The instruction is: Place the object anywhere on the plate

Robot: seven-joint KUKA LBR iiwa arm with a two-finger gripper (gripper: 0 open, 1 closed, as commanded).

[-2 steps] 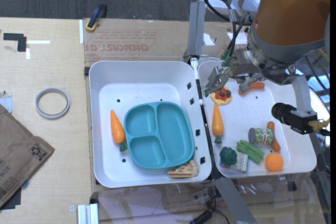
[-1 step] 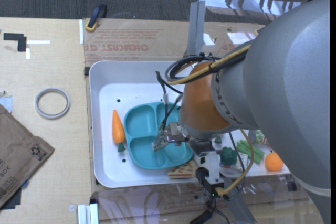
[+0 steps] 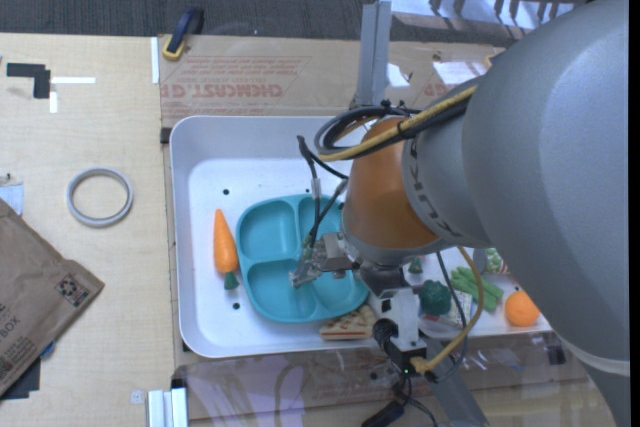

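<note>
Arm [image 3: 520,145] reaches in from right, wrist bent down over white bin [image 3: 200,215]. Gripper [image 3: 312,270] hangs low over right side of teal divided plate [image 3: 275,250]; fingers too small and dark, cannot tell if apart or together. Carrot [image 3: 225,242] lies in bin just left of plate, off it. Arm hides bin's right part and most of second bin.

Arm [image 3: 520,145] covers the plate's [image 3: 275,250] right edge and most of the right bin. Toy [image 3: 434,296] beneath it is possibly broccoli. Cardboard box [image 3: 30,300] is cropped at left.
</note>
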